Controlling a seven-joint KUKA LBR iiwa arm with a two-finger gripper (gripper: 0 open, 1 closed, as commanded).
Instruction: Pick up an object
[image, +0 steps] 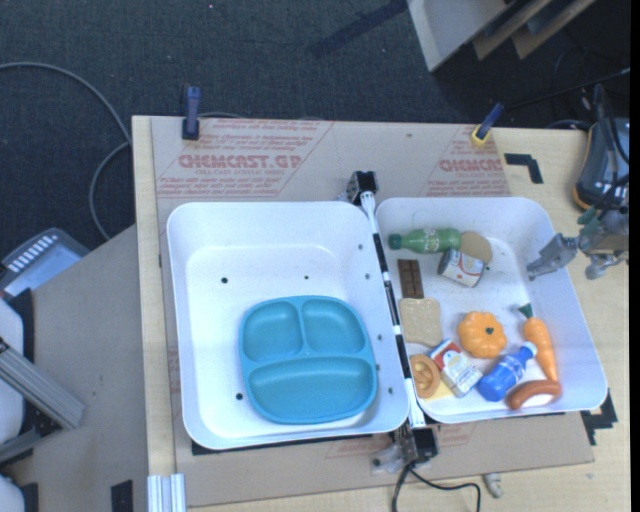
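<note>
A: Gripper status?
B: Grey two-finger gripper (556, 253) at right bin's (570, 300) right rim, fingers spread, holding nothing.
A: Objects?
B: Small orange pumpkin (481, 334) near bin centre; divided blue plastic plate (307, 358) in left bin (200, 300).

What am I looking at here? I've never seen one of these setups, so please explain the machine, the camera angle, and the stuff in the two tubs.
One camera looks down at a slant on a bench with two shallow white tubs. The machine is a robot arm coming in from the right; its hand sits at the right tub's far right edge. I cannot tell whether it is open or shut, and nothing is visibly in it. The left tub holds a blue divided plate. The right tub holds small play-food items: a green bottle, a small pumpkin, a carrot, a blue bottle, a slice of bread and a few others. The job is to pick up one object.
</note>
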